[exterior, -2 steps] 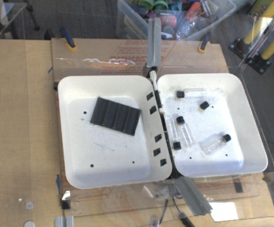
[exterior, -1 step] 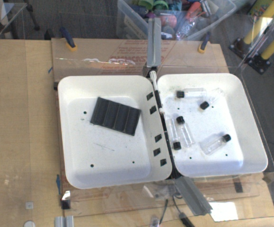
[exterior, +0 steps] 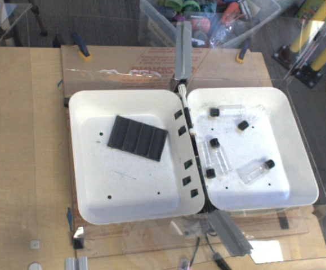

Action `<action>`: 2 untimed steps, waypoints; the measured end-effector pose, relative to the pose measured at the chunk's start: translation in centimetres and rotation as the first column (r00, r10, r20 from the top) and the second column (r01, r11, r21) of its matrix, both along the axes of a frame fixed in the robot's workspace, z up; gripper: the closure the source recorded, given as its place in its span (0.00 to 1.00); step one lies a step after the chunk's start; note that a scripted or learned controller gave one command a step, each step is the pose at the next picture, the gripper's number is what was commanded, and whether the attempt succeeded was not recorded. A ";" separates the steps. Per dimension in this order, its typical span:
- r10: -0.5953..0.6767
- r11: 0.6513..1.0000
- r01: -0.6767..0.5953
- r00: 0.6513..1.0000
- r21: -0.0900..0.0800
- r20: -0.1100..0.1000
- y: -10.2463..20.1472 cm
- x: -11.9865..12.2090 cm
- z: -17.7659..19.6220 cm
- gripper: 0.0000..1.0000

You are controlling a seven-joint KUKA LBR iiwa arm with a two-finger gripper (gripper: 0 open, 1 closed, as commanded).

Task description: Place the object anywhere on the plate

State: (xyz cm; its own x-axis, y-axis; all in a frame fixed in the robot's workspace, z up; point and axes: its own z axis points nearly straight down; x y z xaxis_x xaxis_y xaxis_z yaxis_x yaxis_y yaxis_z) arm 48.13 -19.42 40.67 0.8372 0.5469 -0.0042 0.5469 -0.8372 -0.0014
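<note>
Currently, dark ridged plate (exterior: 137, 138) flat in left bin (exterior: 89, 207), clear black-capped vials (exterior: 255, 171) scattered across right bin (exterior: 300, 193)

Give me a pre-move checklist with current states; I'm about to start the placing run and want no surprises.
1. Target present: dark ribbed plate lies flat in the left bin: ok.
2. Plate top free of other items: ok.
3. Objects available: several clear vials with black caps lie in the right bin: ok.
4. Vials separated for a clean grasp: two near the divider lie close together: not ok; the one at lower right lies apart: ok.
5. Which vial is the intended object: cannot tell.
6. Gripper position and readiness: cannot tell.
</note>
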 end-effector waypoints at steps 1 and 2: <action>0.004 1.000 -0.004 1.000 -0.002 -0.001 0.1 0.1 1.0 1.00; 0.005 1.000 -0.005 1.000 -0.001 -0.002 0.1 0.1 0.9 0.00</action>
State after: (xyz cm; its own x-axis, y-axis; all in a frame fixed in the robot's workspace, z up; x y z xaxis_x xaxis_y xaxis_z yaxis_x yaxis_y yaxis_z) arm 48.26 -19.30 41.61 0.8345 0.5510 -0.0063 0.5510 -0.8345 -0.0014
